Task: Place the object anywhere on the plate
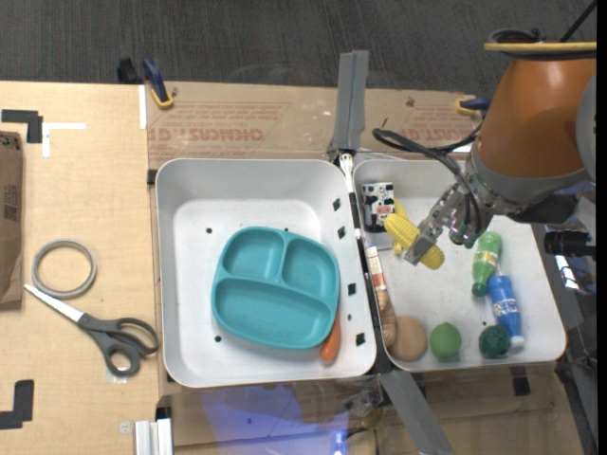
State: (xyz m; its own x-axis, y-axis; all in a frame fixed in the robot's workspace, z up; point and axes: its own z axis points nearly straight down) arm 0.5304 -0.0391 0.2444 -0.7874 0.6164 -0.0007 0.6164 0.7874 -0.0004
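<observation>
A teal plate (275, 287) with three compartments lies in the left white bin (190, 197). A yellow corn cob (408, 232) is in the upper left part of the right bin (541, 349), tilted down to the right. My gripper (424, 244) reaches in from the right, and its dark fingers close on the cob's lower right end. The orange-banded wrist (536, 112) hangs above the bin's far right corner.
An orange carrot (330, 344) lies against the plate's lower right rim. The right bin also holds a cow-print box (377, 200), a green bottle (487, 259), a blue bottle (504, 306), a green ball (446, 340) and a tan lump (409, 339). Scissors (100, 330) and a tape roll (64, 266) lie on the bench at left.
</observation>
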